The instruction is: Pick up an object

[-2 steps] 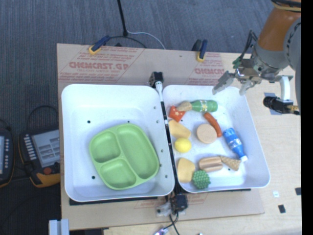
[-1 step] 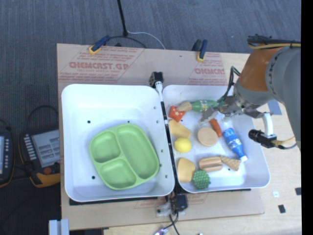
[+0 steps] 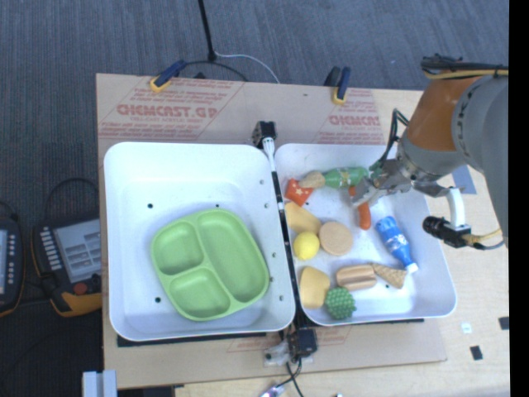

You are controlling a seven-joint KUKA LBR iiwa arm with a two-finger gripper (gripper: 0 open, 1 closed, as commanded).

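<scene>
a: two white bins sit side by side on the desk (image 3: pixel 165 110) in the camera view. what is in the left bin (image 3: pixel 136 222)?

b: one green divided plate (image 3: pixel 211 263) with three compartments, lying toward the near half of that bin.

a: and the right bin (image 3: pixel 434 292)?

b: many toy foods. a green bottle (image 3: pixel 345 176) lies along the far side with a tan piece (image 3: pixel 312 179) at its left end, and a red-orange piece (image 3: pixel 297 193) sits near the divider. below that come a yellow-tan shape (image 3: pixel 302 219), a lemon (image 3: pixel 307 246) and a round tan cookie (image 3: pixel 335 238). a blue bottle (image 3: pixel 393 241) lies slanted on the right. a small orange carrot (image 3: pixel 364 216) stands between the cookie and the blue bottle. at the near edge are a hot dog (image 3: pixel 355 276), an ice cream cone (image 3: pixel 390 275), a yellow wedge (image 3: pixel 314 286) and a broccoli (image 3: pixel 340 303).

a: where is the gripper (image 3: pixel 369 188)?

b: low over the far part of the right bin, just beside the green bottle's right end and above the carrot.

a: are the fingers spread or pinching anything?

b: cannot tell; they are too small and dark against the toys, and nothing is plainly seen between them.

a: the arm's pose?

b: the arm (image 3: pixel 463 131) reaches in from the right, its orange band over the bin's far right corner, wrist angled down and to the left.
</scene>
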